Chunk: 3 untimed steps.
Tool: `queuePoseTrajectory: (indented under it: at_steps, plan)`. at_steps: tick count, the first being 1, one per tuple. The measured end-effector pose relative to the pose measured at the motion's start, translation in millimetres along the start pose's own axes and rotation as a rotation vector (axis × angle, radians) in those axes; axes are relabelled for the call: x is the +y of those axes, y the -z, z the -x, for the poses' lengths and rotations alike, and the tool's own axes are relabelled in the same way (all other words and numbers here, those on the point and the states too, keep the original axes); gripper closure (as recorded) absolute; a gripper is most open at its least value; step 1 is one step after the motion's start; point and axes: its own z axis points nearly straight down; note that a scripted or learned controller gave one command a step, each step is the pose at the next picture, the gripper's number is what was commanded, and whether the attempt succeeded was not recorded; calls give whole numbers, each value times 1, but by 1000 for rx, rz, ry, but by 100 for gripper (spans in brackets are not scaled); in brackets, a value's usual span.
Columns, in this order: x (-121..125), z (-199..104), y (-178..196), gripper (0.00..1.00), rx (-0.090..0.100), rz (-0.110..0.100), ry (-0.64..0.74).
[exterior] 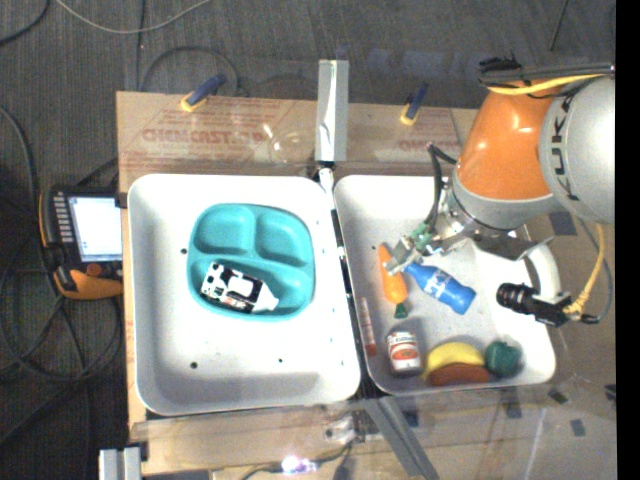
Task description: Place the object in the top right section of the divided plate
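This place looks like a robotics lab, not a home or a kitchen. A big industrial arm [545, 153], grey with an orange band, reaches over the surface [240, 133], which is a plain brown board held with clamps [202, 91]. Two shallow white bins [160, 368] stand on it side by side. A control pendant with a lit screen [85, 233] lies at the left edge. Many loose cables [90, 13] run over the dark carpet floor [420, 18]. The toy food [455, 360] and the teal divided plate [255, 258] in the bins look like test props.
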Motion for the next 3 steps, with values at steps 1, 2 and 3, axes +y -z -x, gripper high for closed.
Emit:
queuePoseTrajectory:
  at_steps: [1, 2, 3]
  plan:
    - [3, 98, 37, 100, -2, 2, 57]
    - [45, 17, 70, 100, 0, 3, 214]
    - [53, -17, 19, 100, 0, 3, 417]
